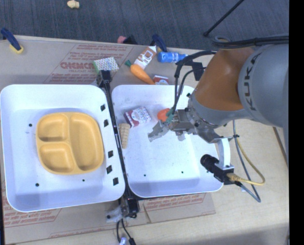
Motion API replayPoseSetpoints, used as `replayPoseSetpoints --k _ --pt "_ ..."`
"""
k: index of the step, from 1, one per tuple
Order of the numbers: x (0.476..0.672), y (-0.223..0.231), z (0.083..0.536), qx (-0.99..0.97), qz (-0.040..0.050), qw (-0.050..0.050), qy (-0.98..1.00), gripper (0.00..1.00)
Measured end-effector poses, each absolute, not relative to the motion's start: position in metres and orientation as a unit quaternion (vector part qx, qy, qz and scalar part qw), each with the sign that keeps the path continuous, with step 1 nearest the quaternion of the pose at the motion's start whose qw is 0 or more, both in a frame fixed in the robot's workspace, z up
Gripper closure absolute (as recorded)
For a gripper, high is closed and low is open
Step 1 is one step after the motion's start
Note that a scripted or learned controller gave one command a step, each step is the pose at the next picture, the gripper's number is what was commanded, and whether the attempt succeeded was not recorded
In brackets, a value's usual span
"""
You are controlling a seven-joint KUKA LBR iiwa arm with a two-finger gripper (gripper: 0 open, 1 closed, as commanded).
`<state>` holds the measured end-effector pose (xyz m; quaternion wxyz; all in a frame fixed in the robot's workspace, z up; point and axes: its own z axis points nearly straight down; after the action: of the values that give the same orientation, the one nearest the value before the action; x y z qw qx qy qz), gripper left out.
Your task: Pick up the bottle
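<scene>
Dark grey carpet beyond the bench, with a small yellow scrap (73,4) lying on it toward the far left. Brown printed cardboard (65,65) across the bench top, under two white bins set side by side. Inside the left bin (9,152), a yellow divided plate (69,142), roughly central. Inside the right bin (162,180), a red-and-white packet (140,115) near the far wall, a pale ridged cone (124,134) close against the left wall, and a small orange piece (163,114) just beside the gripper (156,132). Reaching in from the right, the grey arm (259,86) with its orange band, wrist low over the middle of the right bin. Impossible to tell from this angle whether the pincer is wide or narrow. Outside both bins, on the cardboard behind the right one, the bottle (145,57): white with an orange label, lying tilted, well apart from the gripper. Just to its right, a blue item (168,57); just in front, an orange carrot (141,74); farther left, a green-patterned packet (105,64). Blue clamps (11,40) at the bench's far edge.
</scene>
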<state>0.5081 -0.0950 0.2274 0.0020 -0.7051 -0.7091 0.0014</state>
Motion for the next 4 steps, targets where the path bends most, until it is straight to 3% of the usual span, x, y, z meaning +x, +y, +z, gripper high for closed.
replayPoseSetpoints --k 1,2,3,4 --pt "0.509 -0.095 0.238 -0.703 0.0021 0.003 -0.711 1.00" --pt "0.476 -0.123 0.217 -0.693 0.0013 0.002 -0.721 1.00" --pt "0.476 -0.102 0.187 -0.627 0.0010 0.002 -0.779 1.00" --pt "0.477 -0.022 0.214 -0.545 0.0004 0.001 -0.838 1.00"
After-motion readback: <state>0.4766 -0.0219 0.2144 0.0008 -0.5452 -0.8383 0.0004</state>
